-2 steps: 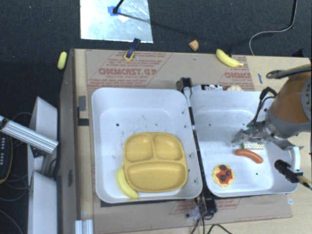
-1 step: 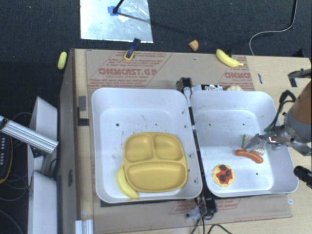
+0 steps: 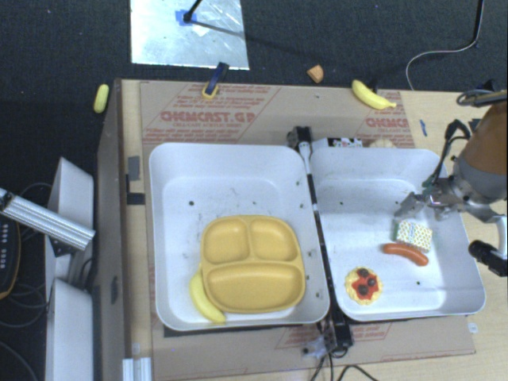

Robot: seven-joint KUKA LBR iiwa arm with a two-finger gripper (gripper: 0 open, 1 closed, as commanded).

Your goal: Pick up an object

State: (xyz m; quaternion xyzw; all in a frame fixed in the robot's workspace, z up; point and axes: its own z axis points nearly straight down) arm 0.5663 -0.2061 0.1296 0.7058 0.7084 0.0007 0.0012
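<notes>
- over the right bin [image 3: 444, 165], near its right wall, the gripper [image 3: 418, 207] reaches in from the right on the grey arm [image 3: 486, 161].
- whether it is parted or closed cannot be told; nothing is seen gripped in it.
- a small patterned white block [image 3: 414, 233] lies on the bin floor just below the gripper tip; contact between them cannot be judged.
- a sausage [image 3: 406, 253] lies just below the block, lengthwise left to right, close to or touching the block's lower edge.
- a small round pizza [image 3: 363, 284] with dark toppings sits nearer the front of the same bin, left of the sausage and apart from it.
- the left bin [image 3: 230, 169] holds a yellow tray [image 3: 252, 262] with three compartments, flat on the floor toward the front.
- a banana [image 3: 205, 299] lies against the tray's front left corner, touching it.
- outside the bins, a second banana [image 3: 371, 95] rests on the cardboard [image 3: 262, 109] behind the right bin.
- a small orange piece [image 3: 316, 73] sits on the dark floor beyond the cardboard, and a small yellow item [image 3: 101, 98] lies off the cardboard's left rear corner.
- a silver sheet [image 3: 190, 22] lies on the floor at the far left rear.
</notes>
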